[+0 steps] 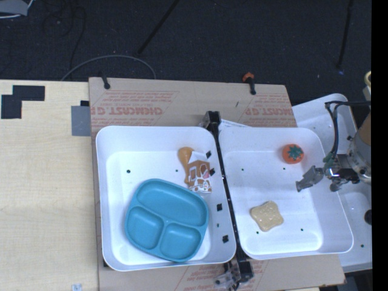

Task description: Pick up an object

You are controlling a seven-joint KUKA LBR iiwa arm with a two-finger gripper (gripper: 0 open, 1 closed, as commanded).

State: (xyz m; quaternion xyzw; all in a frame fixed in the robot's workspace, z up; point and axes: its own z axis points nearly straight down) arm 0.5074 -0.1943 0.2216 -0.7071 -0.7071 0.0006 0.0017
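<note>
Pale wood of the surface [42, 180] fills the left of the frame. In the left bin [112, 162] a blue divided plate [167, 219] lies flat at lower centre, with a small orange-brown toy [185, 156] and a printed packet [199, 176] just above it. In the right bin [306, 241], a tan toast-shaped piece [267, 216] sits low and an orange-red tomato toy [293, 154] upper right, well apart, so either looks free to grasp. At the right edge the gripper [318, 179] hovers near the rim, carrying nothing; whether it is spread or closed I cannot tell.
</note>
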